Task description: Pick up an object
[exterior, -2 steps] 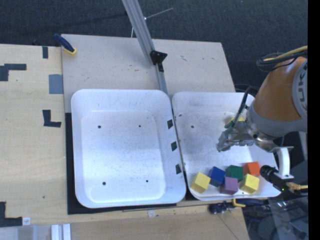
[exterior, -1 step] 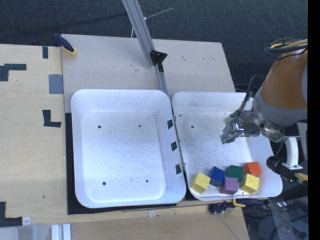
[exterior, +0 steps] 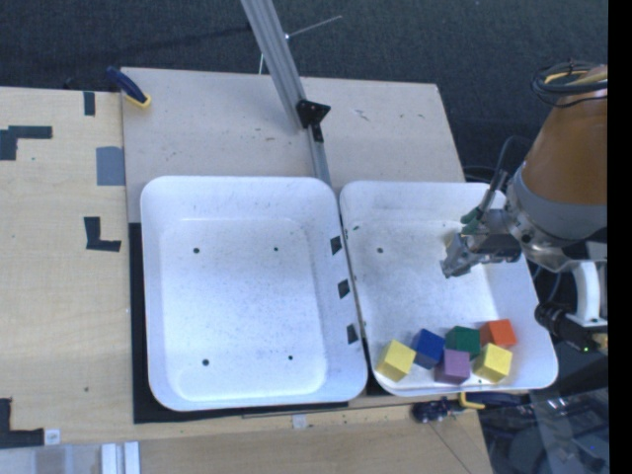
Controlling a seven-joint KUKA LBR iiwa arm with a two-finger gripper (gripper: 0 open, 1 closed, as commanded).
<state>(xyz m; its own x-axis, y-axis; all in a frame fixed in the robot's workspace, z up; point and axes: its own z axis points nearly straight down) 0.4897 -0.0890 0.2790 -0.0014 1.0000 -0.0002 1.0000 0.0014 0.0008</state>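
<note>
1. Near edge of the right bin (exterior: pixel 395 215): six blocks huddle together, a yellow block (exterior: pixel 397 359), blue block (exterior: pixel 429 347), purple block (exterior: pixel 455 364), green block (exterior: pixel 462 341), a second yellow block (exterior: pixel 496 361) and an orange block (exterior: pixel 500 333).
2. Further in, the hand (exterior: pixel 457 261) hangs over that bin's bare middle (apart from the blocks); whether it is released or clenched, I cannot tell.
3. The left bin (exterior: pixel 158 265) sits alongside on the worktop (exterior: pixel 217 117).
</note>
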